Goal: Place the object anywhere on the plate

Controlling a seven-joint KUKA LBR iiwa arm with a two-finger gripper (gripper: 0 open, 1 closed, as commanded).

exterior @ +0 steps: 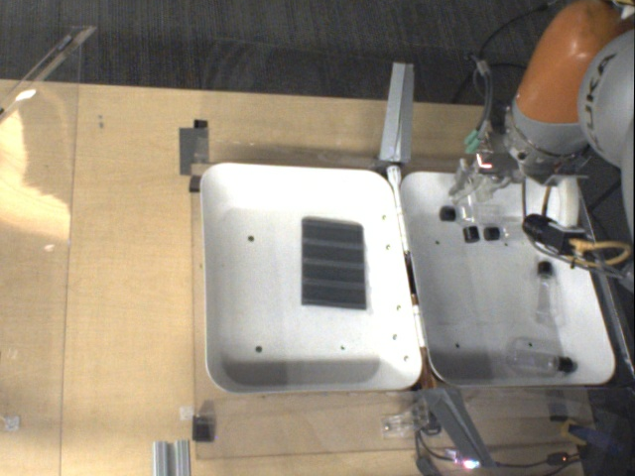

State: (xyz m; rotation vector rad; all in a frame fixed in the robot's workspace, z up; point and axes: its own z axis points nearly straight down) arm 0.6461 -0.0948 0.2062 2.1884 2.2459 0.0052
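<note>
Above the right bin (pixel 585 355), arm (pixel 561 62) bent, end effector (pixel 478 191) lowered

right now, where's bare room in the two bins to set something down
Left bin: bare white floor all round the dark ridged plate. Right bin: open middle and near half; crowded at the far end, under the gripper and small dark pieces.

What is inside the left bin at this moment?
In the left bin lies a dark grey ribbed rectangular piece, flat near the middle of the floor. A few small dark dots mark the floor. Whatever is beneath the piece is covered.
</note>
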